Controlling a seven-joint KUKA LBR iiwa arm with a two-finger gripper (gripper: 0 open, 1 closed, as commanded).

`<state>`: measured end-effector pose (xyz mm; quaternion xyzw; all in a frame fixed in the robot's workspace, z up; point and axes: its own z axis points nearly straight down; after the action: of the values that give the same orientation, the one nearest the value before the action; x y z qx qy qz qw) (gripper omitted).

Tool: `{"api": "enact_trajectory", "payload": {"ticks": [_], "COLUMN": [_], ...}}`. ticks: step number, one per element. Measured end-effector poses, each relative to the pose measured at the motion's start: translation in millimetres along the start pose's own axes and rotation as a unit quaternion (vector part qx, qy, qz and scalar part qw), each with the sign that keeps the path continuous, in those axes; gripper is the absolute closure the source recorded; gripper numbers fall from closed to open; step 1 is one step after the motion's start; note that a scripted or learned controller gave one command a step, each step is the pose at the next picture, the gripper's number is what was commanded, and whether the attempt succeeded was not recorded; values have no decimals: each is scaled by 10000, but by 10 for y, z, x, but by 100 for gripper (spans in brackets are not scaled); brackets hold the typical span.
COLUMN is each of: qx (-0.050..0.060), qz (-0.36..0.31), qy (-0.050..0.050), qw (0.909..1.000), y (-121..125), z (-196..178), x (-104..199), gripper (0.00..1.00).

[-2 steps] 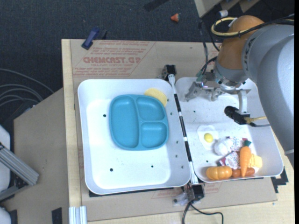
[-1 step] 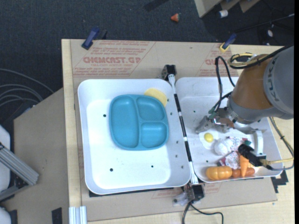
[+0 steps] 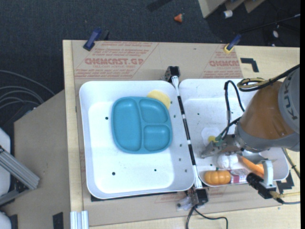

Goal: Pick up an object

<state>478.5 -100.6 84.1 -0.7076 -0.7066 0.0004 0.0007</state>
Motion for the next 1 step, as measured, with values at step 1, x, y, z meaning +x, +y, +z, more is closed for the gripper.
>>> {"api": "enact_trajectory", "payload": {"ticks": [1], "qx": [-12], "qz": [-10], "qy": [-3], "qw": [10000], "y": [1383], "z": [-11], "x": [-212], "gripper": [0]}}
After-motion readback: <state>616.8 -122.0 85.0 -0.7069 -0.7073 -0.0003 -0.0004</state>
